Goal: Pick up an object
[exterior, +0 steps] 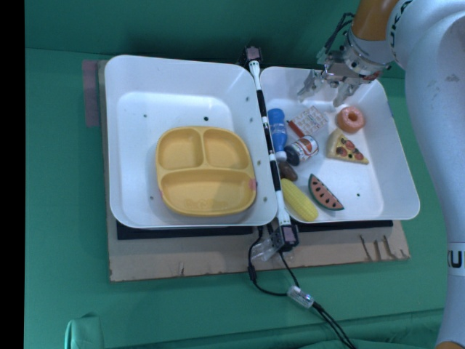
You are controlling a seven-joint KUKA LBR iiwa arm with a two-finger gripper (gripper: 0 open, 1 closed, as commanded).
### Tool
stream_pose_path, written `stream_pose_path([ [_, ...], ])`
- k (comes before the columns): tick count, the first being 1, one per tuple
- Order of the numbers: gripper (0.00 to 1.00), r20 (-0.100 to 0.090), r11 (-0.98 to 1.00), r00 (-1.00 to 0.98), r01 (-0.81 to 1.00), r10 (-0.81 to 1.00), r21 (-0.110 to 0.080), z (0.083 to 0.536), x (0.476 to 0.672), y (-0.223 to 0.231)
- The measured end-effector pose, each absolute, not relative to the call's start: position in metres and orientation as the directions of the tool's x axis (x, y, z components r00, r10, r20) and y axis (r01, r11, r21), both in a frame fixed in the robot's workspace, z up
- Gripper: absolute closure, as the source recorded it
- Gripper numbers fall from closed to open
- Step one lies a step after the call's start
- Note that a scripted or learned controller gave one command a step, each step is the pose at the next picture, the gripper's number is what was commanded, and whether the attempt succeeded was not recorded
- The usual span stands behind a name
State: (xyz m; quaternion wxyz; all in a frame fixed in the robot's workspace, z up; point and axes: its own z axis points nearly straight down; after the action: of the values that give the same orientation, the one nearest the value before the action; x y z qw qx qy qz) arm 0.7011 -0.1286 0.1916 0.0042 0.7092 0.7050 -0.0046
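Green bench, two white bins (182, 70). Gripper (325, 87) spread, grasping nothing, above right bin's far edge. Donut (350, 119), pizza (346, 147), can (303, 150) just below it. Yellow plate (205, 170) in left bin.

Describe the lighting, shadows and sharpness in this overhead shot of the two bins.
Camera view: even, soft light with no harsh glare on the white bins; the yellow plate casts only a faint shadow; the doughnut, pizza slice and watermelon slice look reasonably sharp; the tool is slightly soft; a green cast from the surrounding cloth.
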Motion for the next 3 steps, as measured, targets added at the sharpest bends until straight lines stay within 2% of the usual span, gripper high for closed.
stream_pose_path([
  [1,1.0,0.005,-0.01,0.01,1.0,1.0,0.005,0.207,0.703,-0.123],
  [2,0.0,0.002,-0.01,0.01,1.0,1.0,0.004,0.207,0.703,-0.124],
  [3,0.0,-0.009,-0.004,0.004,1.0,1.0,-0.001,0.191,0.701,-0.115],
])
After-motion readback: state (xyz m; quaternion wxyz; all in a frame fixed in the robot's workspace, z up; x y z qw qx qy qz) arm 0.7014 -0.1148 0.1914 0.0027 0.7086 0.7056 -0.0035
